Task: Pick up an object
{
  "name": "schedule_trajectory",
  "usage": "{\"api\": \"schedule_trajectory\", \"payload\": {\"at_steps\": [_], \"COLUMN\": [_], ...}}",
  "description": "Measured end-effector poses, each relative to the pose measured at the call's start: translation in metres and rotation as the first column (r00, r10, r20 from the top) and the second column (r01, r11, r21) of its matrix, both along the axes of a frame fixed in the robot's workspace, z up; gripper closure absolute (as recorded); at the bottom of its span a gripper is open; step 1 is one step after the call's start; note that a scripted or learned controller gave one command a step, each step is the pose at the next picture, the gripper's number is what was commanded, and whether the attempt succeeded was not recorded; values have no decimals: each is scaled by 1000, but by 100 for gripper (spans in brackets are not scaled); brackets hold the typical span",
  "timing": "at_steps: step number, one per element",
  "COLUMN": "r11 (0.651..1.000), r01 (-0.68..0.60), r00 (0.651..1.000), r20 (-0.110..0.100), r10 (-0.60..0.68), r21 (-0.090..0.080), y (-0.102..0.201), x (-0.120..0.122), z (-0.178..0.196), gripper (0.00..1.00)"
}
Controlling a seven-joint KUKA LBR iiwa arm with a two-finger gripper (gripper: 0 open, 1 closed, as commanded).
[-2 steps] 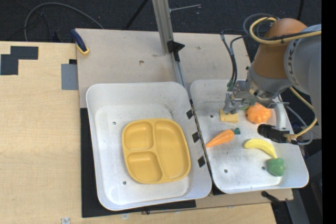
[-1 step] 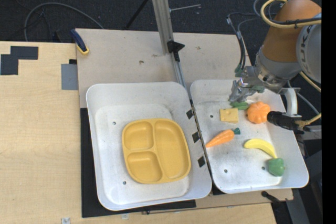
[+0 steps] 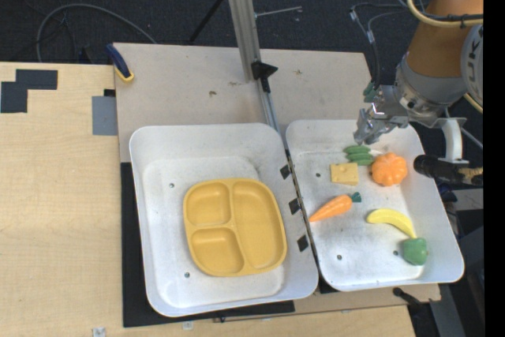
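Two white bins sitting on your bench, yellow divided plate [image 3: 234,227] lying in the left bin [image 3: 158,170], your gripper [image 3: 371,125] hovering over the right bin [image 3: 442,268] just above a green toy [image 3: 359,155], jaw state impossible to tell, orange pumpkin [image 3: 388,170], cheese square [image 3: 344,174], carrot [image 3: 331,208], banana [image 3: 391,221] lying nearby.

No readable text or labels, as far as visible.

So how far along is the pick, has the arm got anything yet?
Nothing looks picked yet. The gripper hangs at the far edge of the right bin, just above the green pod. The orange pumpkin, cheese slice, carrot, banana and green pepper all lie in that bin. Grasping and lifting remain.
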State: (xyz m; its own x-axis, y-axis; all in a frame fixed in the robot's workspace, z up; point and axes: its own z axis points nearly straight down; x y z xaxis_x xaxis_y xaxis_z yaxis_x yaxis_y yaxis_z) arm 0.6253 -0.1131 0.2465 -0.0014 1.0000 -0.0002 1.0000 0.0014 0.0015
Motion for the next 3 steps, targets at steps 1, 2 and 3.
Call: {"api": "schedule_trajectory", "payload": {"at_steps": [1, 2, 3], "r11": [1000, 1000, 1000], "r01": [-3, -4, -3], "r00": [1000, 1000, 1000], "r20": [-3, -5, -6], "r10": [3, 4, 3], "r21": [2, 3, 1], "y": [53, 114, 164], "x": [2, -1, 1], "z": [7, 6, -11], "gripper": [100, 100, 100]}}
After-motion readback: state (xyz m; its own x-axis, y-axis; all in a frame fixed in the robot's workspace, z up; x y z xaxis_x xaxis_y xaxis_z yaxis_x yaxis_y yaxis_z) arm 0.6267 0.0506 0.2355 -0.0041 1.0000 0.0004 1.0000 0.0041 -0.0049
